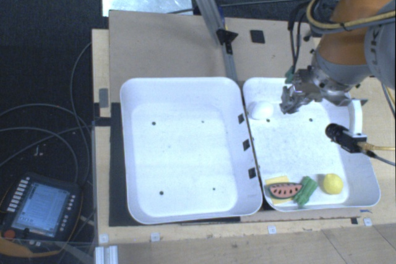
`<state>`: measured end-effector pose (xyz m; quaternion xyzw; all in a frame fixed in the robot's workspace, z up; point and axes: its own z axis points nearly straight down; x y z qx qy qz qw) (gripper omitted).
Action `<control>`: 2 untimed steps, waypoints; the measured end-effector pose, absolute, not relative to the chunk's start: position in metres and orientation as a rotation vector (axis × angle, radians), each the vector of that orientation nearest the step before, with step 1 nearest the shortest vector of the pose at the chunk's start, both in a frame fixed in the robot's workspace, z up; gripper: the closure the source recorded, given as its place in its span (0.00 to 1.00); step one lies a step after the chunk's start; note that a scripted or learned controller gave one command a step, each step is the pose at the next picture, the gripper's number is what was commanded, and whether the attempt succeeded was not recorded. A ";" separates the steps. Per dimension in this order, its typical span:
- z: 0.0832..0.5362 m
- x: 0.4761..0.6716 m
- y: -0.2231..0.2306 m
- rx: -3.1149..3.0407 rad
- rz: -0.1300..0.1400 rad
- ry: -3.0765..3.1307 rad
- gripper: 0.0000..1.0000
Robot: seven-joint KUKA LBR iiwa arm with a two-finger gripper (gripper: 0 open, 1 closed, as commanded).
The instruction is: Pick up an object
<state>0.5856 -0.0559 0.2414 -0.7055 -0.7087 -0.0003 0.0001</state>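
Hand (291,102) hovering over the far part of the right bin (371,185); whether it is released or clenched cannot be told. White ball (260,110) lying just to its left, by the bin's far-left corner; lemon (333,183) sitting well nearer

No readable text, label, brand or number made out anywhere. Handheld pendant (38,206) at lower left: lit screen seen, content too small and blurred to be read.
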 end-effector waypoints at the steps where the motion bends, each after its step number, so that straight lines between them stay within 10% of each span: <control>1: 0.228 0.598 -0.006 -2.215 -0.001 -2.226 1.00; 2: 0.234 0.602 0.052 -2.216 -0.003 -2.226 1.00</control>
